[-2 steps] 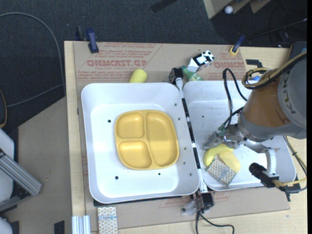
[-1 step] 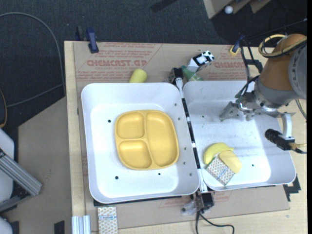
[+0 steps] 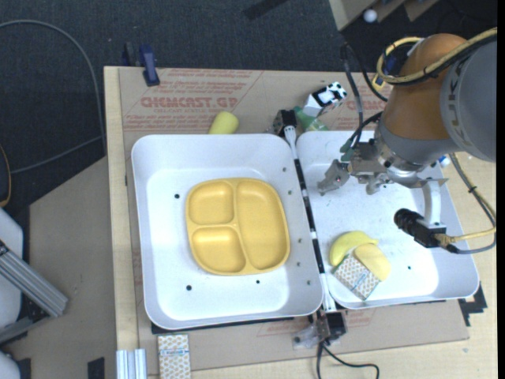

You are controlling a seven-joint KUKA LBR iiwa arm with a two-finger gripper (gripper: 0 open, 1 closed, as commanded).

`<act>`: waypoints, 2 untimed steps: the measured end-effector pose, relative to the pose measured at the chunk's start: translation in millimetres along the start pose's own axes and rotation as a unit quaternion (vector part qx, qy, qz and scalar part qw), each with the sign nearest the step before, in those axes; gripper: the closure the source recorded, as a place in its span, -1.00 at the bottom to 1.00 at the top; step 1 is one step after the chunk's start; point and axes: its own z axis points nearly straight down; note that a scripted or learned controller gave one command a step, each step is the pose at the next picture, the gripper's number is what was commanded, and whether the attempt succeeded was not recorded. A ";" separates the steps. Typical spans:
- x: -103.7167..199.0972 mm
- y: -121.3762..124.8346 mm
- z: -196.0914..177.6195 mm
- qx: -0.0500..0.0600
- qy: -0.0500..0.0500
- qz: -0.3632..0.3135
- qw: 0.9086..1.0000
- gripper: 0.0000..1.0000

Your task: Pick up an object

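In the right bin (image 3: 442,279), near its front left corner, lie a yellow rounded piece (image 3: 349,245) and a small checkered block (image 3: 355,276) leaning against a second yellow piece (image 3: 377,260). My gripper (image 3: 349,181) hangs over the back left part of that bin, well behind these objects. Its fingers stand open and spread apart, with only the white floor between them. A yellow divided plate (image 3: 237,226) lies in the middle of the left bin (image 3: 158,172).
Outside the bins, on the cardboard behind them, sit a yellow lump (image 3: 224,122), a blue clip (image 3: 148,65) and a black-and-white toy (image 3: 327,97) by a green piece (image 3: 310,114). A patterned packet (image 3: 173,355) lies at the front edge.
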 end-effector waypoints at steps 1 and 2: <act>-45.1 -20.6 71.8 0.001 -0.001 0.001 1.000 -1.00; -42.9 -88.1 100.0 -0.001 -0.001 0.001 1.000 -1.00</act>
